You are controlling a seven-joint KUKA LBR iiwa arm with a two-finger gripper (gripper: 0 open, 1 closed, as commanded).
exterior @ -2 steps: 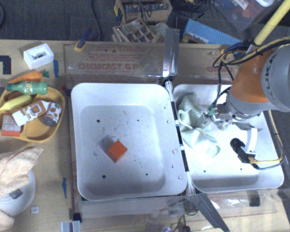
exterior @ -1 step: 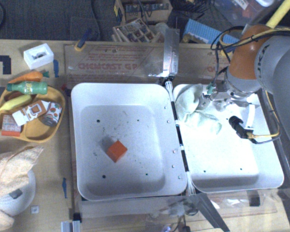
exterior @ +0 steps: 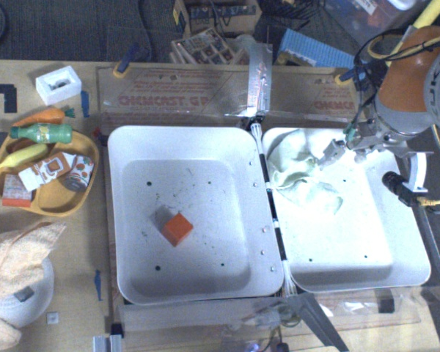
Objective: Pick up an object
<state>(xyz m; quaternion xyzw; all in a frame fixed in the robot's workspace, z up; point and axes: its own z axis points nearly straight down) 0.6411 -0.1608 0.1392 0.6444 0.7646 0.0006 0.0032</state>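
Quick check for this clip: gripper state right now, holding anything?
Gripper: over the right bin, at the pale crumpled cloth; open or closed cannot be told, and no hold is visible.

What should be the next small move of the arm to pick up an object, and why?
Probably carry the gripper leftward toward the orange block. The block lies alone in the left bin, while the gripper hangs over the right bin, beside a pale crumpled cloth.

A block (exterior: 178,229) lies in the left bin (exterior: 132,152); a crumpled cloth (exterior: 297,171) lies in the right bin (exterior: 367,262).
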